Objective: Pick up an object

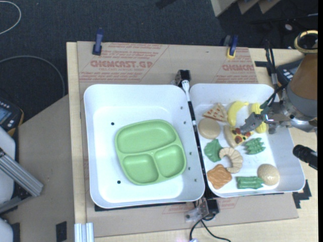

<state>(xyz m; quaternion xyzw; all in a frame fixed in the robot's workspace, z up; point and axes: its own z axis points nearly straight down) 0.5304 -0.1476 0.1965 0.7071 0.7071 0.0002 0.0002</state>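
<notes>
Fingers (pixel 251 123) over toy food (crowded) | banana (pixel 235 112) beside

A robot lab or test bench rather than a home; a board (pixel 151 64) printed with a maker's name is clamped at its far edge by a blue clip (pixel 97 42) and a yellow clip (pixel 231 46); loose cables (pixel 30 59) trail over dark carpet (pixel 101 9); a metal rail (pixel 20 173) stands at the left.

Crowded right bin (pixel 282 183); roomier left bin (pixel 101 135)
</notes>
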